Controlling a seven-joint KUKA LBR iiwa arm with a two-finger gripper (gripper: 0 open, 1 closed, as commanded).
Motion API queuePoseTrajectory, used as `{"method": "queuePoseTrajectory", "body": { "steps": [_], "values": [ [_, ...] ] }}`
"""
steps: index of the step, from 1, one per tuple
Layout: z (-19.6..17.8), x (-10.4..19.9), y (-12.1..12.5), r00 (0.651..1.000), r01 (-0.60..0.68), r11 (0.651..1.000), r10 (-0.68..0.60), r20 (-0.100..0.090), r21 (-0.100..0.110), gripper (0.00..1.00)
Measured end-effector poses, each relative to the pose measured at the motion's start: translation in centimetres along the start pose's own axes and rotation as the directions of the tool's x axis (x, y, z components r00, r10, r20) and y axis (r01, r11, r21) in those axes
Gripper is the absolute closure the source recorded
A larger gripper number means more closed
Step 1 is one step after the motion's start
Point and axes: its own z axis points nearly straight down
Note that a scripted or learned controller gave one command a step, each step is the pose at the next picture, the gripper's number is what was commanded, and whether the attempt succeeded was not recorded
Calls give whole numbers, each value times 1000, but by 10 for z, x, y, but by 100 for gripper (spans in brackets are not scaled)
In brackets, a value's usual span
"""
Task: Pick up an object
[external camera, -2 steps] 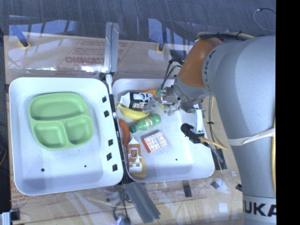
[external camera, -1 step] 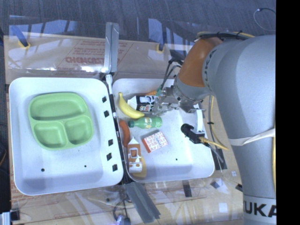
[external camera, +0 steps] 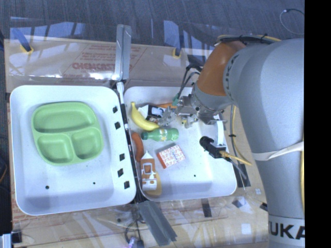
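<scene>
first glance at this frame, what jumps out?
The big grey arm with its orange band fills the right side, its end effector low over the right bin, near the banana and green bottle. In the left bin, a bright green divided tray stands out.

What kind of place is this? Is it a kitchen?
Probably not a kitchen; more likely a robot lab or test bench. A big grey robot arm reaches over two white bins, the banana and green bottle look like toy practice items, and clear plastic sheeting is taped behind.
</scene>
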Motion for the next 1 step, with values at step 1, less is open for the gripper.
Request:
{"method": "queuePoseTrajectory", "body": {
  "steps": [1],
  "values": [
    [-10, 1, 0, 1000, 3, 1000, -3, -1, 1, 100]
  ]
}}
